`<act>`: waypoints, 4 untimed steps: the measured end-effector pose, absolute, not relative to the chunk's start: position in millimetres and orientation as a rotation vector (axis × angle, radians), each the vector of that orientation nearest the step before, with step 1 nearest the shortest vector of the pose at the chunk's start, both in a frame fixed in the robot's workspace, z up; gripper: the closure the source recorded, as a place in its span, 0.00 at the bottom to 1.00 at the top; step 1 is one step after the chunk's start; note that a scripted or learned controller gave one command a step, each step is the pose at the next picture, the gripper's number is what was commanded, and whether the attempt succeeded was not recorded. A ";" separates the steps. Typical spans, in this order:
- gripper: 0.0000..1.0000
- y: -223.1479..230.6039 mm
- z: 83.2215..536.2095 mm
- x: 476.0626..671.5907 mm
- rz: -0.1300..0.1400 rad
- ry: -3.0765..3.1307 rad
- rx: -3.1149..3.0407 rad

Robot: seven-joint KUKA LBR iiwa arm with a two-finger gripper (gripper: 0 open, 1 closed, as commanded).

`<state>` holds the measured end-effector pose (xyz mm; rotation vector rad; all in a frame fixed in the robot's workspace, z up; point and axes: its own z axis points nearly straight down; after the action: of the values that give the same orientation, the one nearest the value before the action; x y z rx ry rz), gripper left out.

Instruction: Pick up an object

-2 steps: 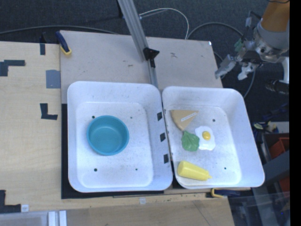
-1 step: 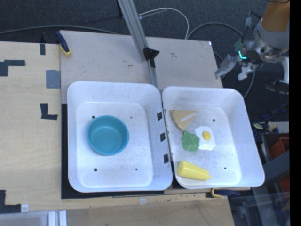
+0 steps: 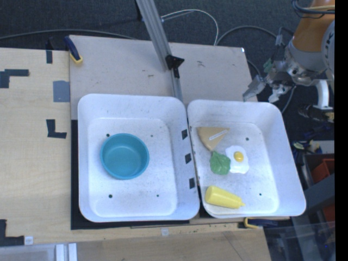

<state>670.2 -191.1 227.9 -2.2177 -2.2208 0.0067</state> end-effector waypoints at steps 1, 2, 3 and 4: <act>0.00 -191.4 162.7 667.8 0.009 -2.219 -2.215; 0.00 -193.8 117.9 665.5 0.008 -2.221 -2.217; 1.00 -193.4 131.6 667.1 0.004 -2.226 -2.218; 1.00 -192.9 195.9 668.1 -0.005 -2.227 -2.223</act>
<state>668.1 -192.9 195.9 -2.2228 -2.2271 -0.0047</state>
